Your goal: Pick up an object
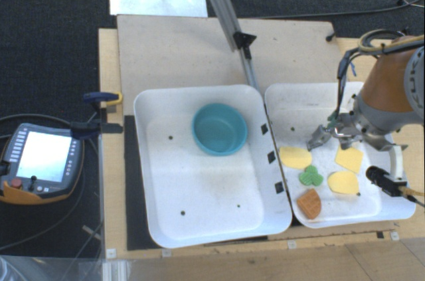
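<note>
Seemingly parted and closed on nothing: grey metal fingertips point(319, 138) of the two-finger gripper point(330, 135), poised low over the bare floor of the shallow white plastic right bin point(319, 91). Sits just above and between two candidates, a pale yellow rounded flat piece point(295, 157) to the camera's left and a yellow squarish flat piece point(350, 158) to its right. Further out, nearer the front wall: a small green lobed piece point(310, 175), a second yellow rounded piece point(343, 183) and an orange-brown wedge-like piece point(309, 204), all lying close together but mostly apart. Likely to miss if lowered straight down, since only bin floor lies underneath. Could also skid off these low, smooth-looking pieces, with little height to pinch, or push one against a neighbour or the bin wall. Looks like soft, matte toy food, though hard to confirm at this size. Beyond, in the shallow white plastic left bin point(199, 206): a round teal bowl point(220, 129), glossy and upright, well apart from the gripper.
</note>
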Controlling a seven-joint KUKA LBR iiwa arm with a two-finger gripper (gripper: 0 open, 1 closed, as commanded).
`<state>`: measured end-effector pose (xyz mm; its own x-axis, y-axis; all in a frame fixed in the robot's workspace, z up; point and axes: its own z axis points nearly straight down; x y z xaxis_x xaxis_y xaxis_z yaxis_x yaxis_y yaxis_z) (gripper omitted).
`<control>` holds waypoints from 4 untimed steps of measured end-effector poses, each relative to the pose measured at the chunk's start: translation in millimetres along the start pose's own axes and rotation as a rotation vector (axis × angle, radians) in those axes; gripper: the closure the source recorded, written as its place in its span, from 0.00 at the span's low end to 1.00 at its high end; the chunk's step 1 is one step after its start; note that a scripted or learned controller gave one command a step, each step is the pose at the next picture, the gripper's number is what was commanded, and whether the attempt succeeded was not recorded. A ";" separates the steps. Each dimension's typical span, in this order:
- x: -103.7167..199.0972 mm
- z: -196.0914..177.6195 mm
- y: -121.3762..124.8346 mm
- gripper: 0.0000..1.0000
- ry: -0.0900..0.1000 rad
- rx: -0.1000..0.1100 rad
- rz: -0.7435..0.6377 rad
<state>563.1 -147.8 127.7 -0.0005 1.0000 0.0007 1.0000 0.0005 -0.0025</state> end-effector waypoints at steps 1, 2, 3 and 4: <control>-0.2 37.0 0.8 0.00 -0.001 -0.004 0.000; -0.2 26.0 1.3 1.00 -0.001 -0.006 0.000; -9.0 -31.6 4.9 1.00 -0.002 -0.007 0.000; -8.2 -90.2 -2.2 1.00 -0.002 -0.007 0.000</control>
<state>561.1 -156.2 217.9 -0.0006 1.0000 -0.0010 1.0000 0.0006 0.0050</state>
